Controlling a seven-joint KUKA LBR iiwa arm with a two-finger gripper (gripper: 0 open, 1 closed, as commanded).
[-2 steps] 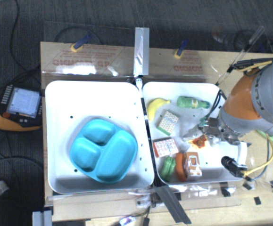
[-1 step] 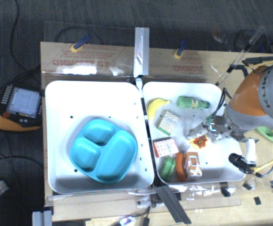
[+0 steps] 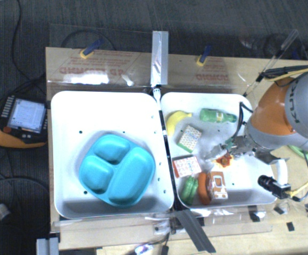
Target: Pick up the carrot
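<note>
Camera view: orange carrot [image 3: 202, 188] lies near the right bin's [image 3: 249, 195] front wall; jaws' state unclear.

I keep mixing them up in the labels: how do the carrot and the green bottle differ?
The carrot is orange and stubby; the green bottle is green and longer. The carrot lies at the near edge of the right bin, wedged between other items; the bottle lies crosswise by the far wall, apart from its neighbours. Both rest in the right bin.
</note>
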